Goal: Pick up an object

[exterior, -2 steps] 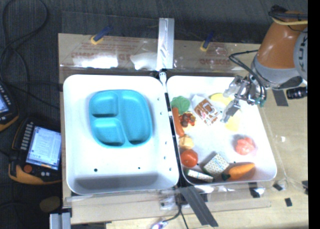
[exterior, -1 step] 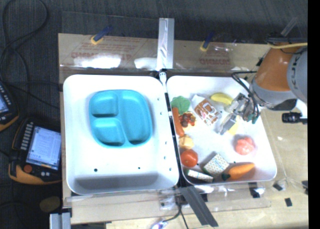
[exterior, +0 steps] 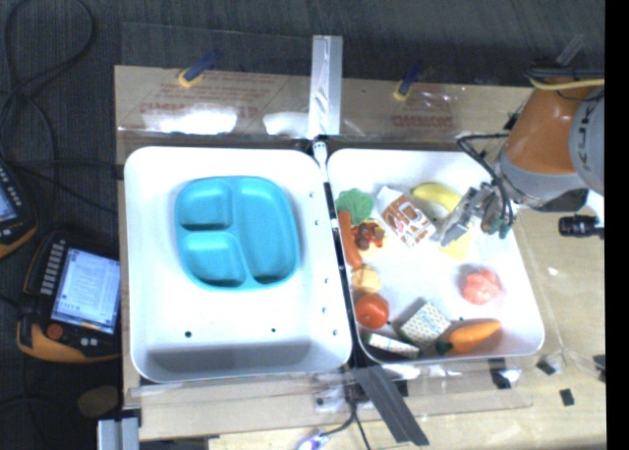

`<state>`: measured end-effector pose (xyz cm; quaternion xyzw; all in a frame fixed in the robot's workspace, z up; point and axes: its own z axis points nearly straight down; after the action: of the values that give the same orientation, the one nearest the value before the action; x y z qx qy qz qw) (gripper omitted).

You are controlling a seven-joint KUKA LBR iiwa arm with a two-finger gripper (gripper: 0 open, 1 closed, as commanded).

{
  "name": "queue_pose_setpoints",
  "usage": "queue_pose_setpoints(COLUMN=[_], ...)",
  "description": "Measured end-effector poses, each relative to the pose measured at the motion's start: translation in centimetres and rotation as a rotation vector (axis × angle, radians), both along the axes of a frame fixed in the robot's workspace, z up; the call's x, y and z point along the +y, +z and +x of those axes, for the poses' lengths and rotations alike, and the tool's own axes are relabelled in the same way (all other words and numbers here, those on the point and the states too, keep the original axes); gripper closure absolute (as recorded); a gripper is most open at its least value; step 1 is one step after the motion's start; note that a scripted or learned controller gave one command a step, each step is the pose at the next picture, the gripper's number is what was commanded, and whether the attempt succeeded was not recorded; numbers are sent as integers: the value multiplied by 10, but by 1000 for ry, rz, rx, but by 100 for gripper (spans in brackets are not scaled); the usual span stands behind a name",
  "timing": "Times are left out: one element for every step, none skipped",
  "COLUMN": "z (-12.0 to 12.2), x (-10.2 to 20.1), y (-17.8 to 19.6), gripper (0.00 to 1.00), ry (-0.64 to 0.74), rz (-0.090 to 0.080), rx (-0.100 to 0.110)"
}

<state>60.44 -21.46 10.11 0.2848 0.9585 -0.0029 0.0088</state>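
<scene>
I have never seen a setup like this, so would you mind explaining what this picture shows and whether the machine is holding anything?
One camera looks down at a slant on a bench. The grey robot arm with an orange band reaches in from the right; its two-finger pincer hangs over the right shallow white bin. I cannot see anything held between its fingers. That bin holds toy food: a yellow banana, a pink round fruit, an orange carrot, a red tomato, a red-and-white packet and more. The left shallow white bin holds a blue plastic divided tray.
</scene>
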Motion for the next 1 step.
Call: queue_pose_setpoints(z=[1], x=[0], y=[11], gripper=[100], ry=[2], rz=[-5], rx=[-2])
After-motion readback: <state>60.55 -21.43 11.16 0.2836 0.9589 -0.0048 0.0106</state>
